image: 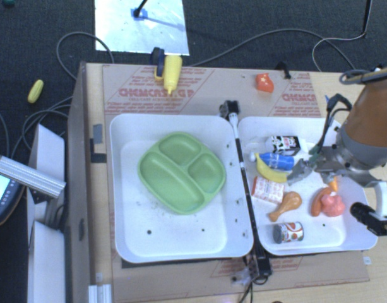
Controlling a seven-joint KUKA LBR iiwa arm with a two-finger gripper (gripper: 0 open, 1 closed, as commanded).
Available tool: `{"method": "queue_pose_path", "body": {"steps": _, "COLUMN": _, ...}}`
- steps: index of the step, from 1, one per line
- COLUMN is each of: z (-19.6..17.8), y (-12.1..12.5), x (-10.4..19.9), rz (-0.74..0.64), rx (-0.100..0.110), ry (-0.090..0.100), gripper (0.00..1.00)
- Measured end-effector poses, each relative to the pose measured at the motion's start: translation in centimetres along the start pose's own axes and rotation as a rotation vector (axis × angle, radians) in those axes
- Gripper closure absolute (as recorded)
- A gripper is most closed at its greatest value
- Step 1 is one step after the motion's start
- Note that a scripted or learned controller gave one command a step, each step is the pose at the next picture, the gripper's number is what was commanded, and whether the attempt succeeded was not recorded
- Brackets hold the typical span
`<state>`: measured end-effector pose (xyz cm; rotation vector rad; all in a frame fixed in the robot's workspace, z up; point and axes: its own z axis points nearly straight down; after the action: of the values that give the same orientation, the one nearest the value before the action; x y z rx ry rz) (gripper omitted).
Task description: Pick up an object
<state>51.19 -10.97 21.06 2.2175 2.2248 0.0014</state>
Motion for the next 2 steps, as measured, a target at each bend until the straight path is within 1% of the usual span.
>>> {"method": "queue_pose_path", "body": {"steps": 1, "z": 11.4, "y": -0.8, "x": -4.9, "rz": 0.002, "rx": -0.011, "ry": -0.005, "gripper": 0.0}}
{"method": "queue_pose_path", "body": {"steps": 2, "z": 10.2, "y": -0.6, "x": -5.0, "rz": 0.0, "rx": -0.017, "ry": -0.007, "gripper": 1.0}}
